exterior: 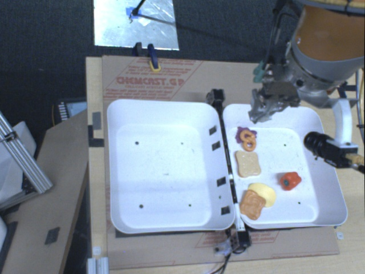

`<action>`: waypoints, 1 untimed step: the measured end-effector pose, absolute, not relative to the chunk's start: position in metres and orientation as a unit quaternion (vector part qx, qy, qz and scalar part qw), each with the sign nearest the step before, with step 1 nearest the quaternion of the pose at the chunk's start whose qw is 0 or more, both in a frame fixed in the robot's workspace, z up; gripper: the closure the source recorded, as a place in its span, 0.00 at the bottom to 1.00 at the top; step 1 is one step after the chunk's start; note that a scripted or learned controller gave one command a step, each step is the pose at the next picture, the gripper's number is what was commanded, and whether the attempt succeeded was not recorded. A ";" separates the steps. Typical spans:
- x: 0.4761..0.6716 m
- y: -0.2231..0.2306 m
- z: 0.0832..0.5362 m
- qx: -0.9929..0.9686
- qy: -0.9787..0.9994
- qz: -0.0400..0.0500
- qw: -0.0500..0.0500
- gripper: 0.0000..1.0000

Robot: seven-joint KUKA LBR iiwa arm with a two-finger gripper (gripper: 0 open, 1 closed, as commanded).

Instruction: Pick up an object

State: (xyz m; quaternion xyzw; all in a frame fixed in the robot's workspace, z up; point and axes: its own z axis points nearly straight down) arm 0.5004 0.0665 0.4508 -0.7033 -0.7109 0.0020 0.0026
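Pincer (263,114) of mine hangs over the right bin's (328,210) far edge; its spread I cannot tell. Just below it sits one purple-and-orange ring toy (247,137), then one bread slice (248,164), one toast (252,204), one yellow disc (264,193), one red pepper (290,180).

Both bins look like smooth moulded white plastic with a soft sheen, the left bin (162,164) and the right bin (302,210) alike. The counter (171,76) beneath them has a matt tan surface like cardboard or fibreboard, printed in faded red. A crinkled metallic foil sheet (136,15) lies beyond it, bright and reflective. The gripper (262,114) is dull grey metal. The toast slice (248,164) looks matt and slightly grainy, the red pepper (290,180) glossy plastic, the yellow piece (264,193) smooth and matt. An aluminium rail (23,158) shows a brushed, ribbed finish.
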 end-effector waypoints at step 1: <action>0.486 0.098 0.502 -0.704 -0.710 -0.003 -0.001 1.00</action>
